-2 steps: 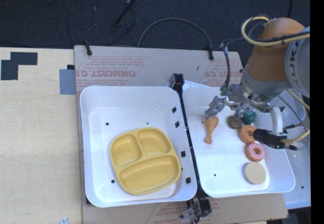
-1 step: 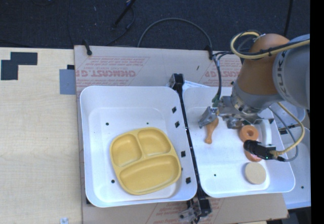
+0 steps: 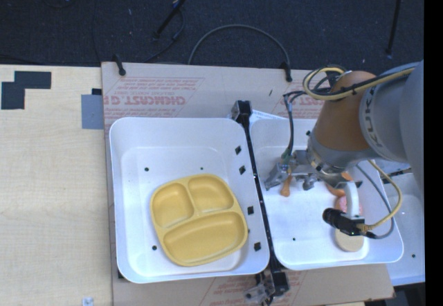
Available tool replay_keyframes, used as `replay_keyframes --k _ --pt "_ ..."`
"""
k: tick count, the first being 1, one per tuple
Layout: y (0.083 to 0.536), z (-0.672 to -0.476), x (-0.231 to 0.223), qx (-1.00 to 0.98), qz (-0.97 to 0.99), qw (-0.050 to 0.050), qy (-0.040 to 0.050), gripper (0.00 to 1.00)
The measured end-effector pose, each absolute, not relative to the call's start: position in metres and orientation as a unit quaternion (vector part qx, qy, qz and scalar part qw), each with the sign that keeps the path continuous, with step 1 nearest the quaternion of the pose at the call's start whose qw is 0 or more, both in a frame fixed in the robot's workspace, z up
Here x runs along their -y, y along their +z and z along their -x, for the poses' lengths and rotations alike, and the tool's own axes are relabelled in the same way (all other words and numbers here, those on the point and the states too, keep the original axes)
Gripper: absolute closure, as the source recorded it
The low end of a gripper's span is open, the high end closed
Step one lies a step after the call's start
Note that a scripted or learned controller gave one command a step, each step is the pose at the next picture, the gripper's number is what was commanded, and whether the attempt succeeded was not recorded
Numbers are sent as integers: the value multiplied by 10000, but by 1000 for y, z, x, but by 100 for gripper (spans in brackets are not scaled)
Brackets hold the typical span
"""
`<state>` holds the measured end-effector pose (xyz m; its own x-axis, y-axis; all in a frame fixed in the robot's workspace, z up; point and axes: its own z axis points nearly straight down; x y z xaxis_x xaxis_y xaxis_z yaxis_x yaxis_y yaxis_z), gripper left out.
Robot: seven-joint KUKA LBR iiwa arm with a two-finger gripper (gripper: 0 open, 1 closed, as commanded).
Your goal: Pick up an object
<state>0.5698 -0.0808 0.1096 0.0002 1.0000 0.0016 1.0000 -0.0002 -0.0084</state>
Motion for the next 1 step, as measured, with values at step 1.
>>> replay_keyframes --k 1 --pt "122 -571 83 7049 7093 27 17 100"
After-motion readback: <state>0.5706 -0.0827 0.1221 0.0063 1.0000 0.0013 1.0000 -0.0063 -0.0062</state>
